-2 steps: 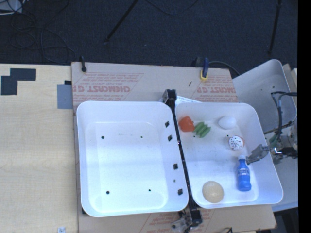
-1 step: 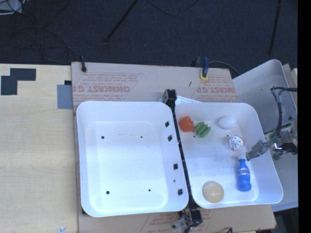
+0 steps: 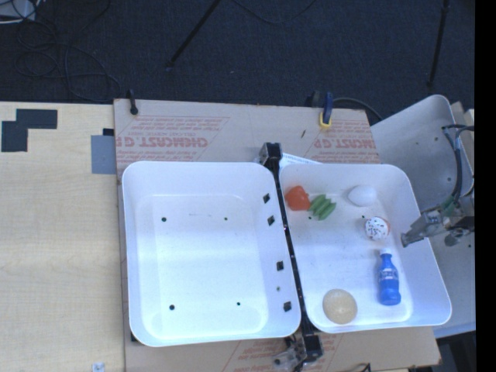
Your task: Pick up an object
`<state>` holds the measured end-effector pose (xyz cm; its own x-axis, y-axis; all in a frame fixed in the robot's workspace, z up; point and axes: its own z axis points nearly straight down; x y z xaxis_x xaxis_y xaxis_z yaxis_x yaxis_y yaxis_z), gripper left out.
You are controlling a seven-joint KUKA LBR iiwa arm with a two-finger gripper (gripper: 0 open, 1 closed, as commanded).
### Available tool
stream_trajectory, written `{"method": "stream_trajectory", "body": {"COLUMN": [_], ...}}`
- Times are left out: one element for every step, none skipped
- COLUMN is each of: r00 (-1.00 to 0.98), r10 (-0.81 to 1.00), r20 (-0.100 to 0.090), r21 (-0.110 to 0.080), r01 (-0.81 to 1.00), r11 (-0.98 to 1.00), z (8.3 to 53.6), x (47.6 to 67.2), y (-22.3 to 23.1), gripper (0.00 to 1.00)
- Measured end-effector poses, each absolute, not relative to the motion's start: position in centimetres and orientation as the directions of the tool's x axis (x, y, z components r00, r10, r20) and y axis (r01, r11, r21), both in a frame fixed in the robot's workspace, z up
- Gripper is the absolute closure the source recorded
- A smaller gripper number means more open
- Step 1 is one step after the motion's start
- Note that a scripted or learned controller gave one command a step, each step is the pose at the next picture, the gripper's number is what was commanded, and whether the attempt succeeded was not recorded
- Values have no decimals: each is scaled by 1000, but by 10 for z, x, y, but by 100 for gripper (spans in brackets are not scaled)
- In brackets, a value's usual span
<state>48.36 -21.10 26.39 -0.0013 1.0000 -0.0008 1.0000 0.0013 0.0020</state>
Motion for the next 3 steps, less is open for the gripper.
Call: {"method": "stream_trajectory", "body": {"r00": [-4,2,-1], "r10": [1000,1000,1000], "r20": [-1,-4,6], "r21": [6,6,-16], "r01": [1000,1000,1000], "r11": [4,-2,1], "z": [341,410,210], "x": [481,476,515], "y": [-184,-215,-211], "gripper": [0,0,0]}}
